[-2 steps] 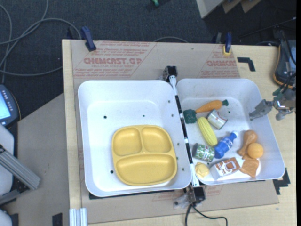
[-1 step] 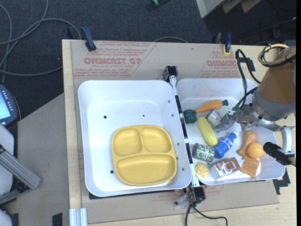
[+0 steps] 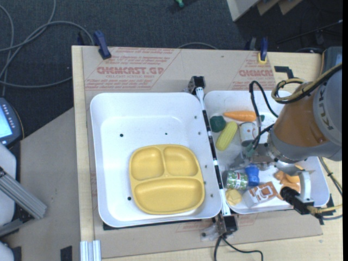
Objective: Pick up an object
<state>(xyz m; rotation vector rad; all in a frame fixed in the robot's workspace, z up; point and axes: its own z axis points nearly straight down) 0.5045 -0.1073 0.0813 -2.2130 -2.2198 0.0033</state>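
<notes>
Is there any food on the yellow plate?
No, it is empty. The yellow plate in the left bin shows three bare sections; the toy corn and carrot lie in the right bin.

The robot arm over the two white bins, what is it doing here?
The arm reaches in over the right bin, which holds small items: a corn cob, a carrot, a green can. Its gripper is low among them. The left bin holds a yellow divided plate.
</notes>
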